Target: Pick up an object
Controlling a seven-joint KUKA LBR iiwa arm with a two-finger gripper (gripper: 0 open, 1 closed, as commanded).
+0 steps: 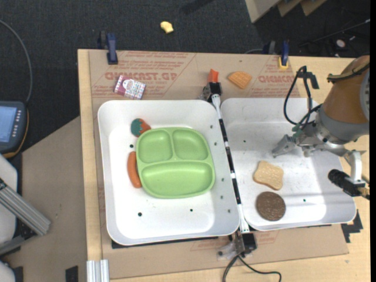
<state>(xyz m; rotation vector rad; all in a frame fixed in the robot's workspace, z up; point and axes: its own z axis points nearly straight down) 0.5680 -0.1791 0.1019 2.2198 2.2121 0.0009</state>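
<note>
While the bench [88, 157] carries two shallow white bins side by side, the arm [346, 107] reaches in over the right bin [247, 113] from its far right corner, orange band uppermost. The left bin [111, 204] holds a green divided tray [174, 161] lying flat near its centre; an orange sausage-shaped piece [134, 169] lies tucked against the tray's left edge, and a small teal-and-orange item [139, 126] touches its far left corner, both apparently displaced there by the tray's bulk. In the right bin, the likely pick candidates lie near the front edge, left of centre: a tan toast-shaped piece [268, 174] and, just in front of it, a brown round disc [271, 205], close together but apparently not touching. The gripper [294, 144] hangs above the bin floor behind the toast piece and apart from it; its spread cannot be judged from this angle, and nothing is seen in its grasp. Nothing is yet lifted; I judge the approach incomplete. On the bench's far edge lie a small printed packet [129, 87] and a tan cracker-like piece [239, 79], outside both bins.
</note>
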